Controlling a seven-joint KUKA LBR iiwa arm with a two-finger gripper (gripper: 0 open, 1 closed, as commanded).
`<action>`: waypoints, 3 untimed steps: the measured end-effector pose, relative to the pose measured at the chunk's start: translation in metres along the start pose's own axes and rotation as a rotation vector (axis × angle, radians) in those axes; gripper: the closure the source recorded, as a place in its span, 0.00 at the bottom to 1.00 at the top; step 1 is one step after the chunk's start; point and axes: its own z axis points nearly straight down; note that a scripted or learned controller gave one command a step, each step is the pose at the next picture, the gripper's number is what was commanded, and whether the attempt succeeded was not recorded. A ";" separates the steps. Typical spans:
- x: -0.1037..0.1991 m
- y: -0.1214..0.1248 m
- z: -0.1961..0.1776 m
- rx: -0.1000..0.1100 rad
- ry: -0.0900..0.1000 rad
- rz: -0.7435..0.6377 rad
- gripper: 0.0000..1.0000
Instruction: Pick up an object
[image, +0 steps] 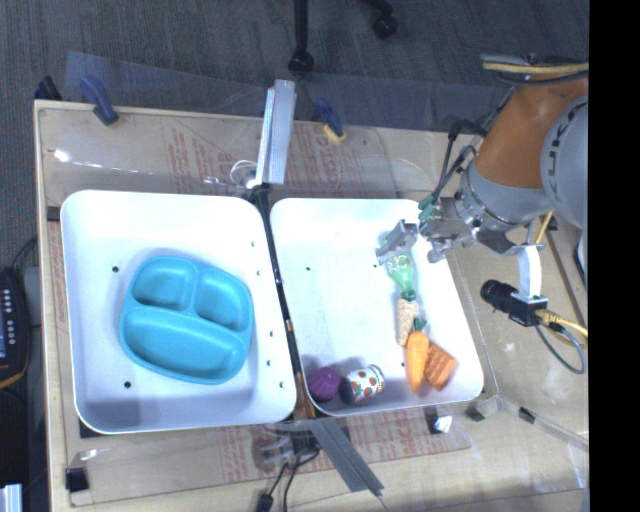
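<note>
While the metal end effector (408, 243) hangs over the right bin (330, 300), I cannot tell its opening; a small green bottle (402, 273) lies just below, beside a smooth orange carrot (416, 360).

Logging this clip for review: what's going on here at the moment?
A grey KUKA arm reaches in from the right, its gripper low over the right bin, just above a green toy item. Nothing is visibly held. Along that bin's near side lie a carrot, a purple piece and a small can. The left bin holds a blue divided tray.
</note>
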 end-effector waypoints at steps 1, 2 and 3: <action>0.023 0.025 0.146 0.000 -0.001 -0.001 0.00; 0.024 -0.035 0.149 -0.001 0.000 0.000 0.00; 0.038 -0.094 0.149 -0.002 0.000 -0.001 0.00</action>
